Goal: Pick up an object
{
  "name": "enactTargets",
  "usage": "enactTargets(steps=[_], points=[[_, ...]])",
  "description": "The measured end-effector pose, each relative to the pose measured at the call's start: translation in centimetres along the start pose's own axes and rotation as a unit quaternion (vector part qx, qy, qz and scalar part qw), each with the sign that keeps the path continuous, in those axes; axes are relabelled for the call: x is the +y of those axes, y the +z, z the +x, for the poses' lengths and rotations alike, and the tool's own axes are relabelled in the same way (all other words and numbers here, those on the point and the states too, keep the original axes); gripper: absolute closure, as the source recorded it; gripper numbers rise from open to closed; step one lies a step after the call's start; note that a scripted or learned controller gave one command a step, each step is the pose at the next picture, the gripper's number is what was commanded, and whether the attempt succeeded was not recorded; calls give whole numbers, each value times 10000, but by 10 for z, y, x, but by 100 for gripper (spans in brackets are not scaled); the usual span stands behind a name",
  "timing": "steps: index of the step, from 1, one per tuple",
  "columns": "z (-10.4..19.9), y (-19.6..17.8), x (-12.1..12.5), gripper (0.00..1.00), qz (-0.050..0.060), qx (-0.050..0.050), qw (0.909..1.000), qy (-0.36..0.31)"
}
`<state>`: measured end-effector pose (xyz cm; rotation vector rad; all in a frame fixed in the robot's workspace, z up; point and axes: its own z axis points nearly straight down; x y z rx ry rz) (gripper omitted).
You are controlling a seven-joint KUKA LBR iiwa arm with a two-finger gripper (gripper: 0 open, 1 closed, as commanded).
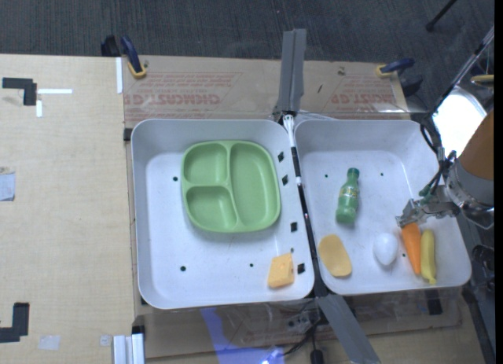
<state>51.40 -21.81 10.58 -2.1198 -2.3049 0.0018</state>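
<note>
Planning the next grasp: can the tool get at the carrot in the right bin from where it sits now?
Probably yes. The tool sits right above the carrot's top end, nothing between them. One catch: the yellow corn-like piece lies against the carrot's right side, next to the bin wall, leaving little finger room there.

Dark grey carpet covers the floor beyond the counter's far edge. The counter is pale wood, with black marks and bits of tape near its left edge. A brown cardboard sheet with red print lies along the far edge, held by blue and yellow clamps. A bright lamp glares at the right edge.
</note>
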Motion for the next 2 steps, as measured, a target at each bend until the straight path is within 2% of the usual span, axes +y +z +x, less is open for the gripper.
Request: enactTargets(steps=[1, 2], points=[[48, -72, 54, 100, -17, -33, 9998, -189], [126, -110, 73, 100, -15, -38, 9974, 713]])
